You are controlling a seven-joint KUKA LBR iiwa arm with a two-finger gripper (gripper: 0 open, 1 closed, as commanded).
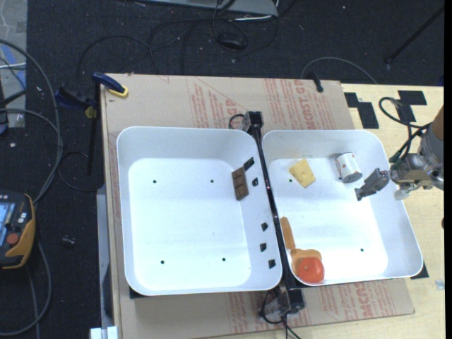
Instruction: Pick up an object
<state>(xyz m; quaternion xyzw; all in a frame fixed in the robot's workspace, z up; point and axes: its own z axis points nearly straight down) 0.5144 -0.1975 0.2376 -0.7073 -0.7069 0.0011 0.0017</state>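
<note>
The gripper (pixel 370 184) hangs over the right edge of the right bin (pixel 395 210), its dark fingers pointing left into the bin; how far apart they stand cannot be told, and nothing shows between them. Just to its upper left, close to the fingertips but apart from them, lies a small silver-white cylinder (pixel 347 167) on its side. Farther left at about the same height sits a pale yellow block (pixel 303 173). Well below and to the left of the gripper, in the bin's lower left corner, an orange-red ball (pixel 309 268) rests against a tan wooden-looking handle (pixel 288 235) that runs up along the bin's left wall. Far to the left, beyond the divide, a dark brown bar (pixel 241 183) lies in the left bin (pixel 141 189) near its right wall. The cardboard sheet (pixel 198 97) under both bins carries red printed lettering, upside down and too blurred to read.
</note>
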